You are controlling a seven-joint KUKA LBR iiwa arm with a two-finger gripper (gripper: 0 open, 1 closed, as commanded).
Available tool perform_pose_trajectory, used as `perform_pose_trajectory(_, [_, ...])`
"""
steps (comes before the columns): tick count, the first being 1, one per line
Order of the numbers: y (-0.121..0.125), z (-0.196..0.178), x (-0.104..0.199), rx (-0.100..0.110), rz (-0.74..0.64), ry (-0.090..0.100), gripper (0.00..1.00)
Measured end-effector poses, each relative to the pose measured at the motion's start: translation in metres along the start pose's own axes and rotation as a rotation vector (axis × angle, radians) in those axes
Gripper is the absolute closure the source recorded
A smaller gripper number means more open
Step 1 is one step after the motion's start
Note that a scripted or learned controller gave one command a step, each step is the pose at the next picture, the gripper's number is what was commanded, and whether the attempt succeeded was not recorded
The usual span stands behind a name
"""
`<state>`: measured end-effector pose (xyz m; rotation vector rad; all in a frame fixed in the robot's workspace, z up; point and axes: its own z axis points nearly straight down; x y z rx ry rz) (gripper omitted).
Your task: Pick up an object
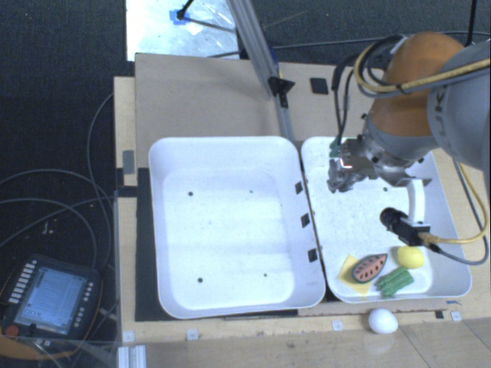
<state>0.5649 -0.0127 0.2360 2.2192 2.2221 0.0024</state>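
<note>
My gripper [340,176] hangs over the far left part of the right bin [337,228], well above the bin floor, with nothing visible between its fingers. At the bin's near edge lie a yellow wedge [350,270] with a red-brown oval piece [370,267] on it, a green piece [395,280] and a small yellow ball [411,257]. These objects sit well toward the front from the gripper.
The left bin [222,228] stands beside the right one, with a raised rim between them. A white egg-shaped object [383,320] rests on the bench outside the right bin's front edge. A grey pole [257,44] rises behind the bins.
</note>
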Motion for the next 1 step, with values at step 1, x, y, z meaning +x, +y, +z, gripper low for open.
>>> perform_pose_trajectory(1, [0.109, 0.0526, -0.0258, 0.005, 0.002, -0.001, 1.0])
